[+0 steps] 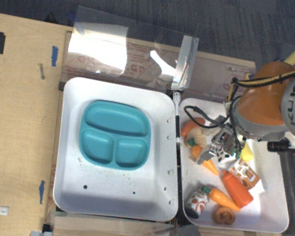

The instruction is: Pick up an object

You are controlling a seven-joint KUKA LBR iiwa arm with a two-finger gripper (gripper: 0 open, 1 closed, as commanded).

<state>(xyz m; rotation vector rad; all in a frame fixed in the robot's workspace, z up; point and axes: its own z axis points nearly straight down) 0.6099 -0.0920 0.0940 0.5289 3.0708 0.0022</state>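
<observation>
I see gripper (pixel 221 149) low in right bin (pixel 270 219), over glossy plastic toy food; can't tell jaw state. Carrot (pixel 223 198) at its 5 o'clock. Smooth teal tray (pixel 115 135) in left bin (pixel 63 184).

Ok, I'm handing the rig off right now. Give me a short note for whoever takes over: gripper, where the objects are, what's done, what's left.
Gripper: low in the right bin, over its upper-left pile; whether it is open or shut, or holding anything, cannot be told from this view.
Right bin: orange bottle, carrot, small can, brown round piece, yellow piece, more items under the wrist.
Left bin: teal divided tray.
Done: arm is down at the pile.
Left: confirm a grasp and lift one object out.
</observation>
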